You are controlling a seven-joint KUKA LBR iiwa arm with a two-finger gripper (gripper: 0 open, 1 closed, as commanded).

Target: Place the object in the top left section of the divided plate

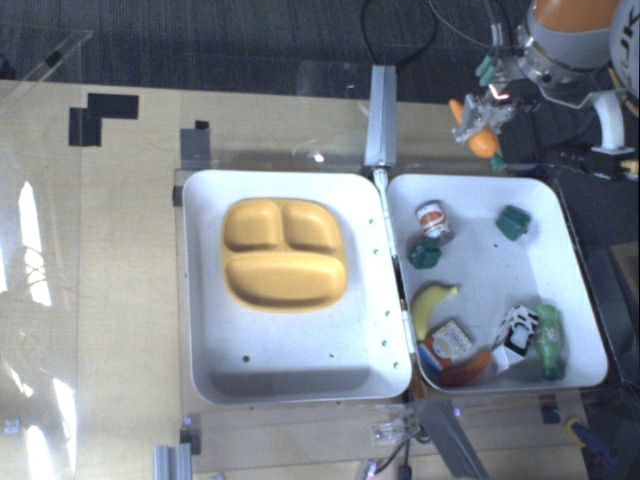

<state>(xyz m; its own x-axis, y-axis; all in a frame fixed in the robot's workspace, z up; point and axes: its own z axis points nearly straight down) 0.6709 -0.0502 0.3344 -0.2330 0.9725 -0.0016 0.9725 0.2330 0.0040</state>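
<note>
Our gripper (480,128) hangs above the right bin's (560,368) far rim, fingers closed around a small orange ball (483,144). The yellow plate (284,252) in the left bin (290,368) has nothing on it; carrying across and placing remain.

Divided plate (284,252): matt yellow plastic, smooth. Both white bins (290,368): smooth plastic, slight sheen. Tabletop (100,298): pale wood grain. Divider (381,118) behind the plate: brushed metal.

Cut off and unclear

At one o'clock my arm (575,13) runs off the top edge; I can't tell the tool's (478,123) grip.
</note>
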